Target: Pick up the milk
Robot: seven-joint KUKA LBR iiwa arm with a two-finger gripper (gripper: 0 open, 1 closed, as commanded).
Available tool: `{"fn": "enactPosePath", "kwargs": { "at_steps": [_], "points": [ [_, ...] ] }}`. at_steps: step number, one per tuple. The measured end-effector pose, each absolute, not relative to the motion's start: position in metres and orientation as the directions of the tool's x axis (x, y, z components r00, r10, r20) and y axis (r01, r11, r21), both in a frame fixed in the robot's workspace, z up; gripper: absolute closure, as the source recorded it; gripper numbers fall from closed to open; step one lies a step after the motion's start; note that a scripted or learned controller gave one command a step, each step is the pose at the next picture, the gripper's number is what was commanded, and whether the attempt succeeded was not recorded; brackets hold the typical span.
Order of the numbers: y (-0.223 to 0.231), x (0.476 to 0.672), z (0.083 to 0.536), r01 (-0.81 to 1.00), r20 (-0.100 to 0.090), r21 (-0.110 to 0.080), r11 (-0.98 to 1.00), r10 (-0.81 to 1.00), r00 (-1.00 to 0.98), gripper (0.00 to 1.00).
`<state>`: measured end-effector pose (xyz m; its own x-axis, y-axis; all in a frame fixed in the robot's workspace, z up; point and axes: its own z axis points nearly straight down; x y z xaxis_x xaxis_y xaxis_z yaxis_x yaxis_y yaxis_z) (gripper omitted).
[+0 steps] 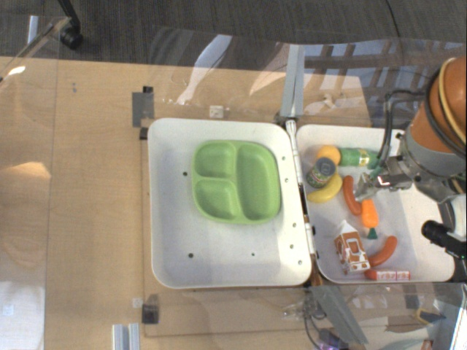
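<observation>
gripper (373, 181) above sausage (352, 195) | milk (351, 249) untouched | labels unreadable

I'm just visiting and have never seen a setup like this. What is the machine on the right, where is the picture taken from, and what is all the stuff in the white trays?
The picture comes from a single camera fixed above the bench, looking down at a slant. The grey and orange machine on the right is a robot arm; its hand hangs over the right bin. I cannot tell whether the hand is open or shut, and nothing is visibly held.

The left bin holds a green divided plate. The right bin holds toy groceries: a small milk carton, which the arm is meant to pick up, a banana, a can, a green bottle, a carrot and two sausages, one by the hand and one near the carton.
</observation>
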<state>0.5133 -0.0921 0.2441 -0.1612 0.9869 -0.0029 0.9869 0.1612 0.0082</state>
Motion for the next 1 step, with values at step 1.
{"fn": "enactPosePath", "kwargs": {
  "at_steps": [1],
  "points": [
    [-0.0921,0.5131,0.2438,0.987,-0.003,0.008,0.161,0.987,-0.161,0.00]
  ]
}}
